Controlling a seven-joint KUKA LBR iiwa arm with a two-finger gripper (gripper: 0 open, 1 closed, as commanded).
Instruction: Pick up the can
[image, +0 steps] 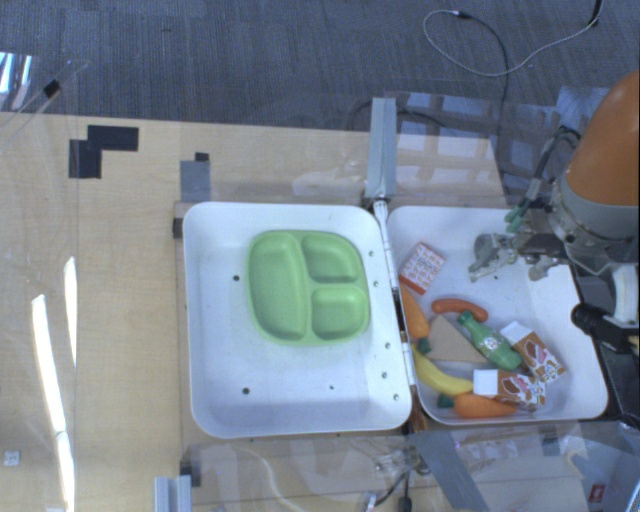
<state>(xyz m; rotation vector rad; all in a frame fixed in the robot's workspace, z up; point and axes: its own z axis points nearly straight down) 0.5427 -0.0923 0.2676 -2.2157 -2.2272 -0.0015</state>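
My gripper (512, 266) hangs over the back part of the right bin (590, 400), with its two fingers spread apart and nothing between them. Below and in front of it lies a heap of items. A green bottle-shaped container (489, 342) with a red cap lies on its side in the middle of the heap, some way in front of the gripper. I cannot make out a plain can among the items; part of the bin's right side is hidden behind the arm.
The heap holds a red-and-white box (422, 266), a sausage (458, 306), a banana (441, 376), two orange carrots (484, 406), a white cube (485, 381) and small cartons (532, 366). A green divided plate (306, 287) lies in the left bin (215, 400).
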